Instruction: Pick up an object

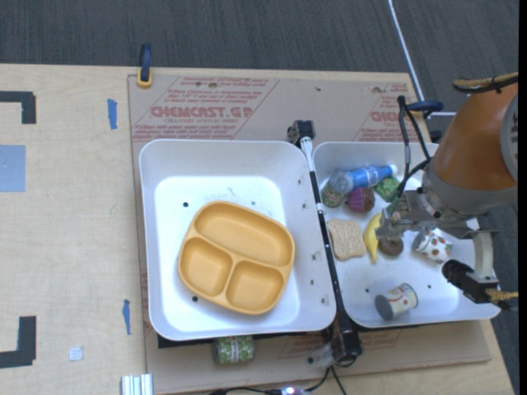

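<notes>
- A grey KUKA arm [482, 151] with an orange band reaches in from the right edge of the frame, its wrist hanging over the right-hand white bin [362, 299].
- The gripper [397, 225] sits low among the objects in that bin, just right of a yellow banana [373, 237]; its state cannot be told from this angle.
- A brown rounded item [390, 245] lies directly beneath the gripper, touching or nearly touching it; whether it is held cannot be told.
- A slice of toast [347, 239] lies flat just left of the banana, near the bin's left wall.
- Toward the bin's upper part, a blue-and-white bottle [365, 176] lies on its side, with a greenish round piece [335, 192], a purple piece [360, 200] and a green leafy piece [387, 189] bunched below it.
- A small white item with red spots [431, 245] rests right of the gripper, beside the arm's body.
- A paper cup [396, 300] lies tipped over in the bin's lower part, well apart from the cluster.
- The left-hand white bin [165, 220] holds a three-compartment yellow tray [237, 257], turned at a slant.
- A green can [235, 350] lies on the bench below the left bin, at the lower centre of the frame.
</notes>
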Motion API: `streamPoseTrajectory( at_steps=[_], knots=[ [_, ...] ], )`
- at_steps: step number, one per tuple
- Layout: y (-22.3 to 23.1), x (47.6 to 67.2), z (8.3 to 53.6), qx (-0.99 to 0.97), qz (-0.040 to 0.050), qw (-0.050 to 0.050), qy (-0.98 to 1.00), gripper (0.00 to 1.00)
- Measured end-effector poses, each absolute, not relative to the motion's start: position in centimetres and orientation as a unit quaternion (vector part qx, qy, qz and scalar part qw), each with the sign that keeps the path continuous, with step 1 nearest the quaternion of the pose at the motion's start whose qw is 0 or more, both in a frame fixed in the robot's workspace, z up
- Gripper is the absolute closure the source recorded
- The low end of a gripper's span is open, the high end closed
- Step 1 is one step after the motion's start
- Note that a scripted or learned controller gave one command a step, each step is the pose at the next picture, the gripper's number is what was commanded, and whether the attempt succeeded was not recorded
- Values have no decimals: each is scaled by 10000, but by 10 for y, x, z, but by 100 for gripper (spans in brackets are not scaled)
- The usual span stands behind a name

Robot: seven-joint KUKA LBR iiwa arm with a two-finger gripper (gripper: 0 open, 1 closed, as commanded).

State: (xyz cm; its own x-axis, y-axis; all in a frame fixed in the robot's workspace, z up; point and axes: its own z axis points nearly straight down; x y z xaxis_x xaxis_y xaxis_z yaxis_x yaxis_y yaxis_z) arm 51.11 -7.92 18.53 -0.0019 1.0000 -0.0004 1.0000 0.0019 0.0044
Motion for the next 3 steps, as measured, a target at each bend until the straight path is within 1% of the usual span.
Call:
streamPoseTrajectory(
  at_steps=[1, 2, 3],
  knots=[
    [-92, 516, 168, 7071, 0, -4, 7071, 100],
    [-115, 480, 170, 7072, 2, 0, 7070, 100],
    [-59, 481, 185, 7062, 14, 11, 7080, 100]
  ],
)
